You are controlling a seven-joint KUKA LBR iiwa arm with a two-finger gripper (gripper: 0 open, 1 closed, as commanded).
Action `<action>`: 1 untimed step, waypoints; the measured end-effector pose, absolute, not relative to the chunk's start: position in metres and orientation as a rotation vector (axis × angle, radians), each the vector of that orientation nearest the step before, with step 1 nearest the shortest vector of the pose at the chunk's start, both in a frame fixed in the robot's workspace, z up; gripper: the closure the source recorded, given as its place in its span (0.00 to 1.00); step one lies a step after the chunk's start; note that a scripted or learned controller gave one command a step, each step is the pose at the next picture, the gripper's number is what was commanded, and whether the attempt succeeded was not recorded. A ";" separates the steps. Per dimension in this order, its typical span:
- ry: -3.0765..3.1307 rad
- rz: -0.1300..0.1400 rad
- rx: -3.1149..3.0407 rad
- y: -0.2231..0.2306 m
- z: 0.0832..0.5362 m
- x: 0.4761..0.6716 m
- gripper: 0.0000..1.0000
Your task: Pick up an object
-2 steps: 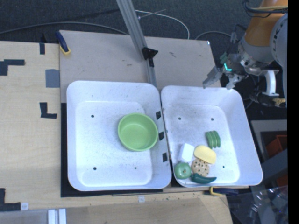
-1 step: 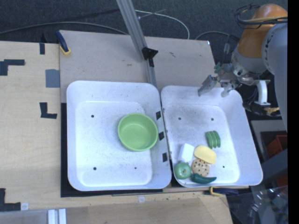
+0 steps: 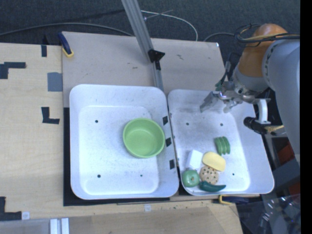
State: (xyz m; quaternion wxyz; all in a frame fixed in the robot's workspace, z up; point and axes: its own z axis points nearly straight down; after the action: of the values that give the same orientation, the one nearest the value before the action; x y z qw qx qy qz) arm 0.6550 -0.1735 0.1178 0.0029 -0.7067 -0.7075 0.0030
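My gripper (image 3: 217, 104) hangs over the far part of the right bin (image 3: 253, 145), open, with nothing between its fingers (image 3: 206, 104). The bin's near part holds a green ridged piece (image 3: 222, 145), a yellow piece (image 3: 214, 161), a white block (image 3: 195, 157), a speckled cookie (image 3: 208, 173), a green apple (image 3: 190, 178) and a dark green pepper (image 3: 212, 186). All of them lie well toward the near edge from the gripper. A light green bowl (image 3: 144, 138) sits upright in the left bin (image 3: 87, 130).
A grey metal pole (image 3: 141, 28) slants up from the far rim between the two bins. A blue and yellow clamp (image 3: 65, 45) lies at the bench's far left corner. Cables (image 3: 170, 18) run behind the bench.
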 end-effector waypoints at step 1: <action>-2.223 0.006 -2.217 -0.172 0.086 0.654 0.00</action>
State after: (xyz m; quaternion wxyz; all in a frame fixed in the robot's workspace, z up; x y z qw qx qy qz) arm 0.6543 -0.1723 0.0863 0.0011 -0.7062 -0.7080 0.0020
